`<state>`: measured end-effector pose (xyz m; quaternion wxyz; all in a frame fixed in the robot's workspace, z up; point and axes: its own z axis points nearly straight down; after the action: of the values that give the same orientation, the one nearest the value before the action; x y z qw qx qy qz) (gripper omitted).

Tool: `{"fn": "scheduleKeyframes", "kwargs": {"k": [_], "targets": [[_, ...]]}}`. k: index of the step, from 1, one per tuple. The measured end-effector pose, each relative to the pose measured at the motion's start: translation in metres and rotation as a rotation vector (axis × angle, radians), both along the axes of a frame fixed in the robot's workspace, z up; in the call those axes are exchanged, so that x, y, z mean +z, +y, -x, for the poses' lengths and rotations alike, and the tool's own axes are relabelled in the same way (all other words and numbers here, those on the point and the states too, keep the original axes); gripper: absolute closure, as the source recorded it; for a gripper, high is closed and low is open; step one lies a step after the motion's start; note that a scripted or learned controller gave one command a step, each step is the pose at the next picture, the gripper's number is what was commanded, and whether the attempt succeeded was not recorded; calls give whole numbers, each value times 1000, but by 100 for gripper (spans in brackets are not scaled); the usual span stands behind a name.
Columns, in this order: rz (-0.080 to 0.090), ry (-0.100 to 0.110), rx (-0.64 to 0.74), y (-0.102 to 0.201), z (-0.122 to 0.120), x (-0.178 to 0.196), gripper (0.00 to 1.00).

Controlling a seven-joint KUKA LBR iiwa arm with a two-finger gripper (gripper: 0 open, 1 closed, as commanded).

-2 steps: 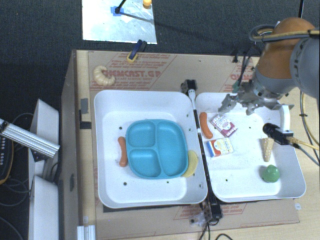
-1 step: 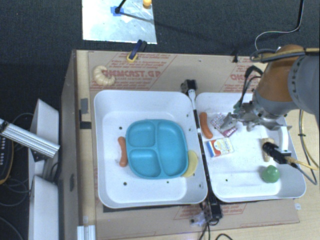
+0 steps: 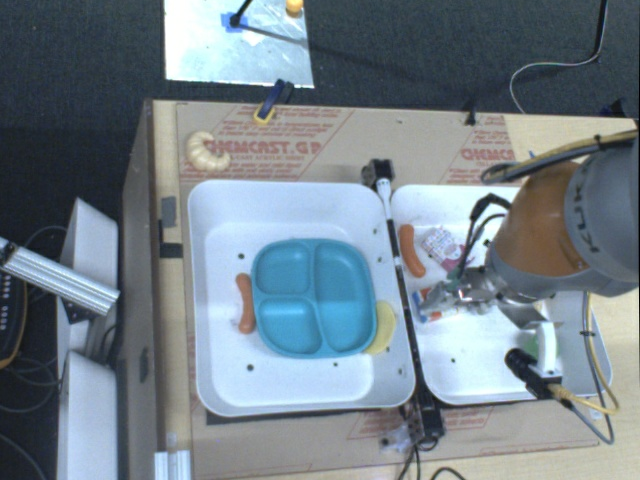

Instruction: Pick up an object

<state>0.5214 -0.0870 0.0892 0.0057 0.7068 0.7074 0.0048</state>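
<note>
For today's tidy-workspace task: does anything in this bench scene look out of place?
Yes. A pale curled piece lies on the cardboard behind the left bin, outside both bins. A yellow slice sits wedged between the blue plate and the bin's wall.

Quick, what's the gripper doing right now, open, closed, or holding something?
Gripper: low in the right bin, down among small objects; open or closed cannot be told, and nothing visibly held.

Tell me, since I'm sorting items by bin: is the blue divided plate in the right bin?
No, the blue divided plate sits in the left bin, with an orange sausage beside it.
</note>
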Motion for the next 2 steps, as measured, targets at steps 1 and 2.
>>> {"fn": "scheduleKeyframes", "kwargs": {"k": [1, 2], "targets": [[0, 1, 2, -27, -71, 1, 0], [1, -1, 0, -69, -19, 1, 0]]}}
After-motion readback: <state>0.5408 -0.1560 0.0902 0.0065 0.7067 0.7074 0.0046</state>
